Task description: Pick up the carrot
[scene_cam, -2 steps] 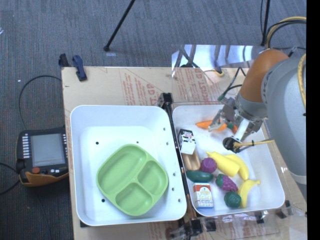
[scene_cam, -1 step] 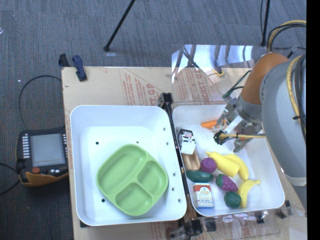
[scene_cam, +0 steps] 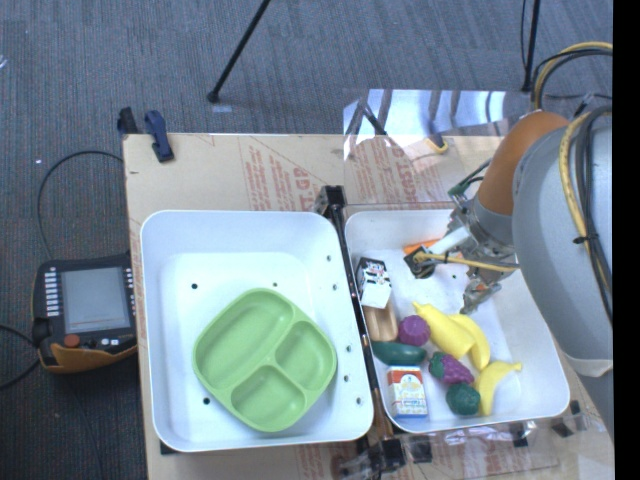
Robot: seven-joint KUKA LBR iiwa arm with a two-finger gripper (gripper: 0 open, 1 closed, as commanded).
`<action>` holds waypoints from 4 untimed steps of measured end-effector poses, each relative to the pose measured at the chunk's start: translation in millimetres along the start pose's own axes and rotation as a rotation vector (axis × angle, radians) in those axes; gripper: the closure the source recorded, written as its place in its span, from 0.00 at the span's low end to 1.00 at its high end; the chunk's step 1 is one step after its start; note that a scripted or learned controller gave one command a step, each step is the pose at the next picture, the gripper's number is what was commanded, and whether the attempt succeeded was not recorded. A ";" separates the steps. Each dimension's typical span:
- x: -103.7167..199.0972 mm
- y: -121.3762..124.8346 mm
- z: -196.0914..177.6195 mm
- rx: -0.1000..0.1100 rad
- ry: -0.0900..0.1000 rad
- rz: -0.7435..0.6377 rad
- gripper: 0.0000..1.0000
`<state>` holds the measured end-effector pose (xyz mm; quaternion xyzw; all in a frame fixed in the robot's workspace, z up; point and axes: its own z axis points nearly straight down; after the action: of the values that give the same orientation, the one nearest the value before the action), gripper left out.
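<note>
While over right bin (scene_cam: 535,393), carrot (scene_cam: 425,245) between jaws

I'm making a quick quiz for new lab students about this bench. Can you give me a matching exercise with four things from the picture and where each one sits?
Things:
1. green tray
2. carrot
3. small carton
4. handheld control unit

Places:
A. on the floor, beside the bench
B. in the left bin
C. near the front edge of the right bin
D. in the back part of the right bin, next to the gripper

Pairs: 1-B, 2-D, 3-C, 4-A
</note>
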<state>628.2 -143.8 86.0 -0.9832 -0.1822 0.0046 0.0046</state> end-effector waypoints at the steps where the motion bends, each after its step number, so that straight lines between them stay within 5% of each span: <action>1: -0.3 -1.7 -8.7 0.007 -0.007 -0.008 1.00; 2: -76.1 -42.7 0.9 -0.001 0.000 0.167 1.00; 3: -80.1 -79.5 -153.4 -0.007 0.013 0.096 1.00; 4: -118.7 -89.6 -20.4 -0.012 0.019 0.047 1.00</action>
<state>485.5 -102.8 108.2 -0.9872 -0.1592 -0.0055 0.0004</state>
